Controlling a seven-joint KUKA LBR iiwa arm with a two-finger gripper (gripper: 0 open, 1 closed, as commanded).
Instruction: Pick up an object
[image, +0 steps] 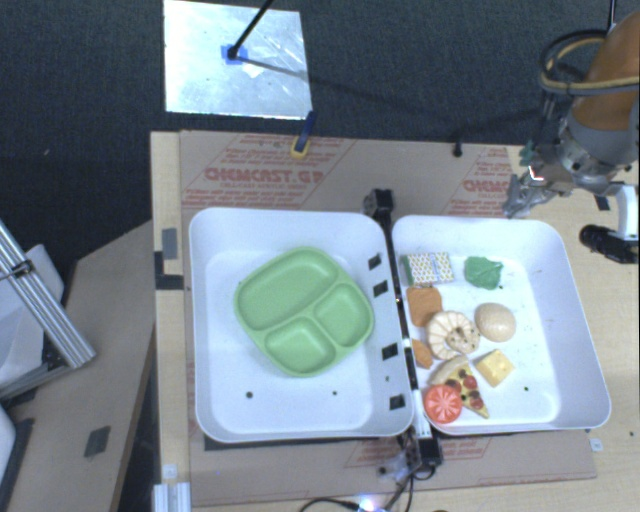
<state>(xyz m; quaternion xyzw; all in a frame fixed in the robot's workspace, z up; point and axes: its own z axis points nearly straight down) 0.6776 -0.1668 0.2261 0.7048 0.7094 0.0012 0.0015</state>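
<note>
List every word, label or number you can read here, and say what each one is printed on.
"CHEMCAST GP" in red, upside down, on the brown board behind the left bin.
Same red print on the board behind the right bin: too cut off to read.
Red print at the board's front edge: too small.
Food items: no readable text.

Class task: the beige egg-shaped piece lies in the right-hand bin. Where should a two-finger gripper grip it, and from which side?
Probably from straight above, fingers closing across the narrower middle of the egg-shaped piece. It lies on its side, and there is bare floor above and to its right, while the round pastry sits close on its left.
</note>
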